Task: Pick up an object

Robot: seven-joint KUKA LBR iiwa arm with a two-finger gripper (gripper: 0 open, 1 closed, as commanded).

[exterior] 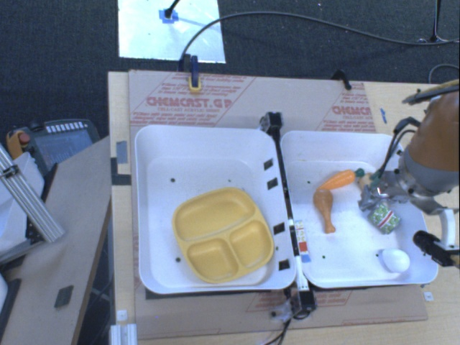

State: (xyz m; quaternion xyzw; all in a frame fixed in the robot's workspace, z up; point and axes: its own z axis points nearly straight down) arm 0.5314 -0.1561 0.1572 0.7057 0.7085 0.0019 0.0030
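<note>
A: Where's the claw [375,192] right now?

B: Low over the right bin [345,146], near its right edge, beside a crumpled green-and-white packet [385,218]. I can't tell whether it is spread or pressed together; the wrist hides too much.

A: What else could it go for?

B: A carrot [339,180] lies close to the claw's left, touching a toy drumstick [325,208] toward the bin's middle. A white egg [394,260] sits in the corner nearest the table's front right. A yellow divided tray [221,232] fills most of the left bin [162,153].

A: Which is easiest?

B: Probably the packet: it looks light and soft, so it should give under a pinch across its crumpled middle. The carrot and drumstick look stiff and smooth; grip them across the narrow shaft. The egg is round and likely to slip out.
</note>
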